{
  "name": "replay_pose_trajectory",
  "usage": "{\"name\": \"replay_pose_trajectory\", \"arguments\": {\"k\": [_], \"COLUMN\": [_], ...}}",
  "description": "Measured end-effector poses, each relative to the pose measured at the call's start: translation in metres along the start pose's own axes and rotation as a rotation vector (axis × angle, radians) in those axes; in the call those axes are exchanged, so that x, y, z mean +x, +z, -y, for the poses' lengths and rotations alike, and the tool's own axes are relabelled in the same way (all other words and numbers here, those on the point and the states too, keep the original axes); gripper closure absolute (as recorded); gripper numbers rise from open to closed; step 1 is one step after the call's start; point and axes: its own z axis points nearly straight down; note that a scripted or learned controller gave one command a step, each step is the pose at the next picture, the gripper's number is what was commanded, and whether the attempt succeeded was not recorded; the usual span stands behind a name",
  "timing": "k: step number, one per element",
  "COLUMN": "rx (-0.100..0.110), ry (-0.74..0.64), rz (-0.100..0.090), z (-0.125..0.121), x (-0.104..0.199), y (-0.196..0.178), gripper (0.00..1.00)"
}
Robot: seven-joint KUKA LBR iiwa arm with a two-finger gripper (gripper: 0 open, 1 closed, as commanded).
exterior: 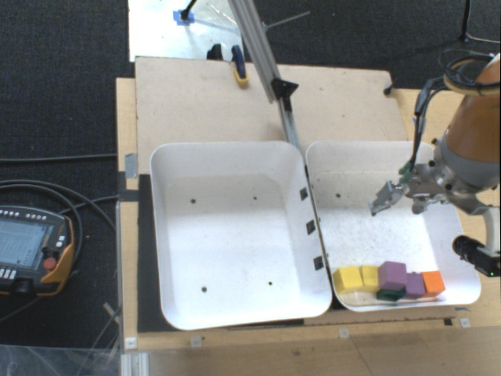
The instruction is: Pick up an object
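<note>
Hovering fingers, state unclear, above right bin; blocks clustered near front wall.

bright even overhead light, soft shadows, mild glare on white bins

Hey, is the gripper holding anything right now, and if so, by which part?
Nothing is held: the gripper hangs above the right bin, away from the blocks.
</note>
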Motion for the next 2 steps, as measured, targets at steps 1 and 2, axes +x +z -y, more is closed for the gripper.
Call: {"name": "replay_pose_trajectory", "arguments": {"k": [1, 2], "rx": [0.008, 0.0], "ry": [-0.002, -0.001], "rz": [-0.001, 0.001], "z": [-0.024, -0.025], "x": [0.01, 0.009], "y": [0.11, 0.095], "gripper": [0.0, 1.0]}}
